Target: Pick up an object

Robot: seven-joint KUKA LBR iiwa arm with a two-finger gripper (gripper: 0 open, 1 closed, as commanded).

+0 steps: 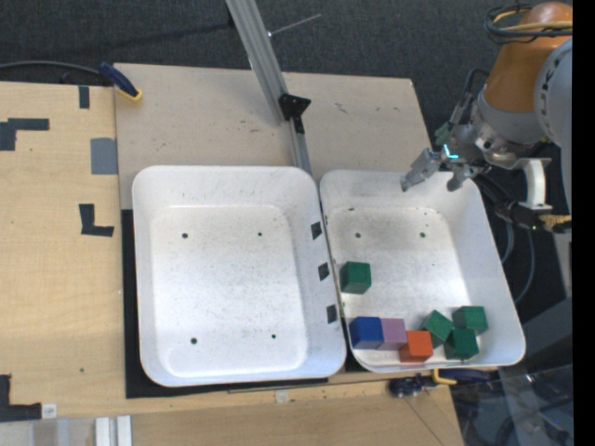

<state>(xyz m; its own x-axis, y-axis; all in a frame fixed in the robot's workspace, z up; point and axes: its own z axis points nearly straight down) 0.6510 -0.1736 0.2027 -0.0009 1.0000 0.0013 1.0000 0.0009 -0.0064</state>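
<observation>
A: Where is the grey arm with the orange band point(528, 72)?

B: It reaches in from the right. Its two-finger gripper point(435, 175) hangs above the far rim of the right-hand shallow white bin point(483, 226), near that bin's far right corner. The two fingers stand apart, one splayed left at point(416, 173), the other at point(456, 178). Nothing lies between them.

A: And the things to be picked?

B: All sit in the right bin, well apart from the gripper. A lone dark green cube point(356, 277) rests near the bin's left wall, about midway down. The rest crowd the near edge: a blue cube point(366, 332) by the near left corner, a pale purple cube point(393, 332) touching it, an orange cube point(418, 345) just beside that, then three green blocks point(457, 330) bunched toward the near right corner.

A: How much open room?

B: The far half of the right bin's floor is bare white, speckled with dark flecks, between the gripper and the lone cube. The left-hand white bin point(139, 193) lies alongside, the two rims touching down the middle. A slanted grey metal bar point(260, 45) crosses the tan bench point(372, 119) and ends at the seam between the bins.
</observation>
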